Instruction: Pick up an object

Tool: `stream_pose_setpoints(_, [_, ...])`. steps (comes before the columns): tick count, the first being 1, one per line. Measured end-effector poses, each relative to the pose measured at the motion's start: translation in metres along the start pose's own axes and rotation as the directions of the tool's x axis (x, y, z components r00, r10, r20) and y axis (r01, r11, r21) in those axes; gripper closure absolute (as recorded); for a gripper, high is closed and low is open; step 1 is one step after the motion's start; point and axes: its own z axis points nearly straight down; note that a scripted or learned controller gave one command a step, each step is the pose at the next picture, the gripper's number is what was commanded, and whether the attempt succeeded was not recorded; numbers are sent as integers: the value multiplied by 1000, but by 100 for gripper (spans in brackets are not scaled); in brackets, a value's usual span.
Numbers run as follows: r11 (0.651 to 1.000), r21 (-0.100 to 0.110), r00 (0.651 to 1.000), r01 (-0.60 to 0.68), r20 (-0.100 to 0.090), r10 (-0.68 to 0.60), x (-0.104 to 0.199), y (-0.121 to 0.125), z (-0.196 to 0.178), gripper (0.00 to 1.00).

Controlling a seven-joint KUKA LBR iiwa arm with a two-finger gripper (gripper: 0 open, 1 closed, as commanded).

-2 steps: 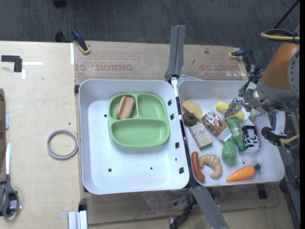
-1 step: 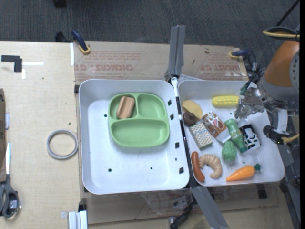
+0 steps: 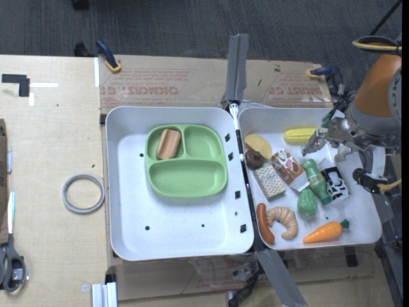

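The right bin (image 3: 367,235) holds several toy foods: a corn cob (image 3: 299,135), a yellow fruit (image 3: 259,143), a brown donut (image 3: 254,159), two small cartons (image 3: 271,181) (image 3: 289,167), a green bottle (image 3: 314,176), a black-and-white carton (image 3: 334,185), a green vegetable (image 3: 307,203), a red sausage (image 3: 265,223), a croissant (image 3: 285,220) and a carrot (image 3: 324,231). My gripper (image 3: 321,141) hangs over the bin's back right, just right of the corn cob and above the green bottle. Nothing shows in its grasp.
The left bin (image 3: 128,229) holds a green divided plate (image 3: 192,178) with a tan bread roll (image 3: 168,143) in its back-left section. A tape ring (image 3: 83,192) and scissors (image 3: 11,266) lie on the bench at left. Blue clamps (image 3: 108,55) (image 3: 326,73) sit behind the bins.
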Motion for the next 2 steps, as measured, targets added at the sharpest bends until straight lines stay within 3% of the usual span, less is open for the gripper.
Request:
stream_pose_setpoints(1, [999,2,999,37,2,-37,59,-20,-27,0])
stream_pose_setpoints(2, [975,1,975,220,2,-220,-2,-66,-73,0])
